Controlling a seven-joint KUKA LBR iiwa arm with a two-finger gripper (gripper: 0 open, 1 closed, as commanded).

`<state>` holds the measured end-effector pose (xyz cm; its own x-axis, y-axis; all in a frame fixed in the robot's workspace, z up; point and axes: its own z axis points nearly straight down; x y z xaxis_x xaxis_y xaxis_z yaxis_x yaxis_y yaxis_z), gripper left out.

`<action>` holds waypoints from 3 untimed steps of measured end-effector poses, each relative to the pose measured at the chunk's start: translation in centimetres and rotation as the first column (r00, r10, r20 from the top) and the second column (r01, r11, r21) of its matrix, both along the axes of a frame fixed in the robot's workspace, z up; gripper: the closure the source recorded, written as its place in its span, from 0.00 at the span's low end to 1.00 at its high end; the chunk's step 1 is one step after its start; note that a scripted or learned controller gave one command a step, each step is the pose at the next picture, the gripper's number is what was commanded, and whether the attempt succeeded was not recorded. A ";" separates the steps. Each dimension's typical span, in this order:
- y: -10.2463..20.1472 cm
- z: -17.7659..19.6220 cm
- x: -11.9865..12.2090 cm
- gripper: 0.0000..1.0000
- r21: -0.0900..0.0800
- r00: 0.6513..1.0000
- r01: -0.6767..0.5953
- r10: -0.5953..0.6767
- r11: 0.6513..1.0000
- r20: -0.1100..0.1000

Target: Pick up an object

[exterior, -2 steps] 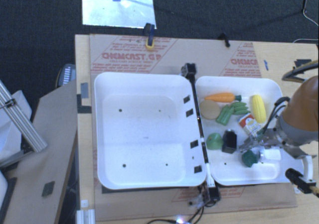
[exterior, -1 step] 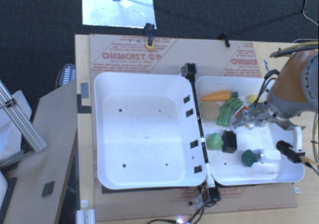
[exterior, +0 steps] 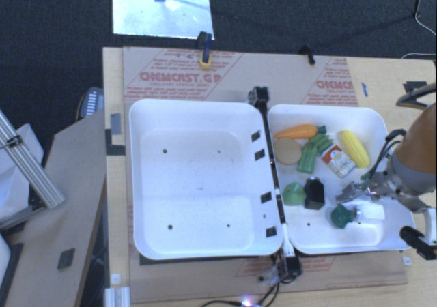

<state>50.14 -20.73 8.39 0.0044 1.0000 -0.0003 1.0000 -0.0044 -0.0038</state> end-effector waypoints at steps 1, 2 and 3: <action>3.4 0.1 7.1 0.00 -0.001 1.000 -0.014 0.014 1.000 0.011; 3.5 0.0 -1.2 0.00 0.003 1.000 -0.002 0.002 1.000 -0.002; 3.8 0.1 7.3 0.00 -0.002 1.000 -0.012 0.012 1.000 0.012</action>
